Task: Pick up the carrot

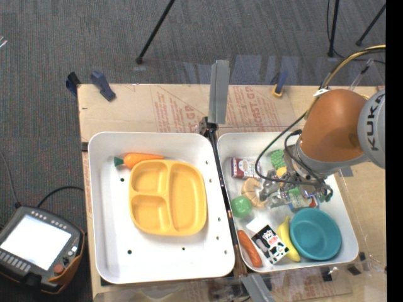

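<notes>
One carrot (142, 159) — left bin (101, 200), touching yellow tray (168, 198).

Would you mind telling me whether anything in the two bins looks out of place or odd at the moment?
The carrot lies in the left bin, wedged against the yellow tray's far edge, while the hand hovers over the cluttered right bin, away from it. Nothing looks spilled or damaged.

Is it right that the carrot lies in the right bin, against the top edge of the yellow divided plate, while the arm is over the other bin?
Not quite. In the camera view the carrot lies in the left bin, against the yellow divided plate; the arm is over the right bin.
</notes>
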You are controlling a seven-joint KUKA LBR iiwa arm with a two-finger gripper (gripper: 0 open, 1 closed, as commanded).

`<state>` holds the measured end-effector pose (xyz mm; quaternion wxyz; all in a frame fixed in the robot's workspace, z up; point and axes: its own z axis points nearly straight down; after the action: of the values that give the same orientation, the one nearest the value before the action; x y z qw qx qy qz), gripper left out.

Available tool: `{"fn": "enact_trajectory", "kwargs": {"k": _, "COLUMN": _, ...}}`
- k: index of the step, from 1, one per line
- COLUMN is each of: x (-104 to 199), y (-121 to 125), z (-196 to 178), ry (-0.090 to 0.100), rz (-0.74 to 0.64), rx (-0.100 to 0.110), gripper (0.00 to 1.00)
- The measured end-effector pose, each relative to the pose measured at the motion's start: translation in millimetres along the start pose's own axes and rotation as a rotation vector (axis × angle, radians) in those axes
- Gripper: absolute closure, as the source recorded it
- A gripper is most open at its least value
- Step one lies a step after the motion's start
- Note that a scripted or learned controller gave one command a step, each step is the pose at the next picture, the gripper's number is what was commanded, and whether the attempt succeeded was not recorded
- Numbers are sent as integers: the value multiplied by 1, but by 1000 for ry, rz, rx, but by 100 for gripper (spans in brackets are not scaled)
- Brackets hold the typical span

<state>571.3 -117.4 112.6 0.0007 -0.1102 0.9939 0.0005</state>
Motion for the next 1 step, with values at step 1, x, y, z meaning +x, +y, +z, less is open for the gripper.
{"fn": "enact_trajectory", "kwargs": {"k": 1, "x": -20, "y": -16, "z": 9, "ry": -1, "rz": -135, "rx": 0, "gripper": 100}}
